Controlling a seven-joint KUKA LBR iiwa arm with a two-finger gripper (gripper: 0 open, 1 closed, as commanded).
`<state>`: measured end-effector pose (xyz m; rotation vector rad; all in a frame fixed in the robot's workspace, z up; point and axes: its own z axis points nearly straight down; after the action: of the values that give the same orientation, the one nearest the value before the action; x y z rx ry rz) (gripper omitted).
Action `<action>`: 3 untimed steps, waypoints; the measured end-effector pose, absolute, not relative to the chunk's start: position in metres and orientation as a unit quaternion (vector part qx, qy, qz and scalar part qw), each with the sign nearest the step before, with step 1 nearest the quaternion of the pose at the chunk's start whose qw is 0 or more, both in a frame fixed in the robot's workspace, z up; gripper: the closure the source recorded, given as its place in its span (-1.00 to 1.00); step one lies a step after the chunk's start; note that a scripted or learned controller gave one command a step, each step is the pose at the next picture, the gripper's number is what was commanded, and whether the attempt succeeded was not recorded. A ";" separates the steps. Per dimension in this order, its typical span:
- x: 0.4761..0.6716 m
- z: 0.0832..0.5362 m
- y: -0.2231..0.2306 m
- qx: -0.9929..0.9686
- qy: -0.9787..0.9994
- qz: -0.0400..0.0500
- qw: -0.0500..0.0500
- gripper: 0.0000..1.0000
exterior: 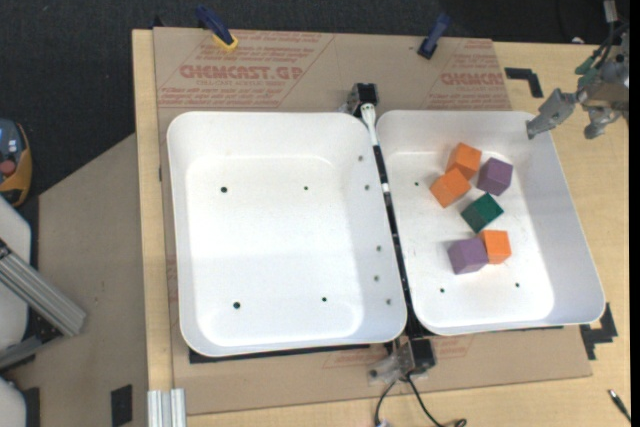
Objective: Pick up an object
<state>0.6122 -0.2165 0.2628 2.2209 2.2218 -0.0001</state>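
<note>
The gripper (pixel 572 114) hangs over the top right corner of the right bin (pixel 560 300), with its two fingers spread apart and nothing between them. The blocks sit close together in that bin: two orange ones and a purple block (pixel 495 175) at the top, a green block (pixel 483 211) in the middle, and another purple and orange pair below. A good pick looks like the top purple block, since it sits at the edge of the bunch, so the gripper should come straight down with one finger on each side and squeeze.
</note>
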 end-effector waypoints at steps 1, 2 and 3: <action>0.665 0.117 -0.147 0.704 0.710 -0.001 -0.006 -1.00; 0.648 0.100 -0.139 0.706 0.708 0.003 0.005 -1.00; 0.642 0.105 -0.140 0.707 0.707 -0.004 -0.003 1.00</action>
<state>0.6419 -0.1395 0.1045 2.2251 2.2276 -0.0113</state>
